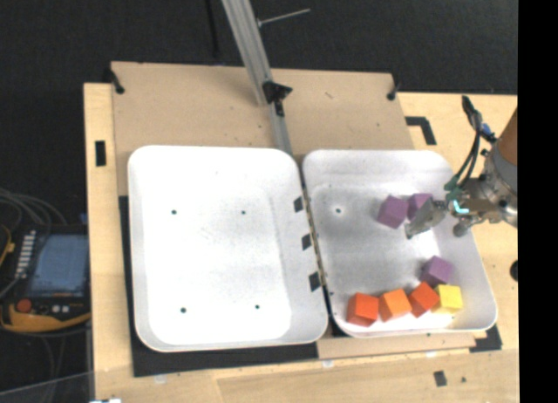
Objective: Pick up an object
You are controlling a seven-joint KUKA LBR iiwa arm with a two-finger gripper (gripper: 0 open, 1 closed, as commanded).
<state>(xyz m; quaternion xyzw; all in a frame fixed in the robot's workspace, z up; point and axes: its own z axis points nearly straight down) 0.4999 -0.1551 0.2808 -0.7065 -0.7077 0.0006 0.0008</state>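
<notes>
The right bin point(349, 244) holds several small blocks. Two purple blocks point(394, 211) lie side by side in its upper middle, and a third purple block point(438, 269) sits lower right. Along the front wall runs a row of three orange blocks point(395, 303) ending in a yellow block point(450, 297). My gripper point(440, 218) hangs over the bin's right side, just right of the upper purple pair, open. Its left finger point(420, 220) reaches down beside the second purple block point(420, 203); nothing shows between the fingers.
The left bin point(214, 244) lies beside the right one, with a row of clips between them. A slanted metal rail point(248, 35) rises at the back. A blue-screened pendant point(52, 266) lies off the bench at left.
</notes>
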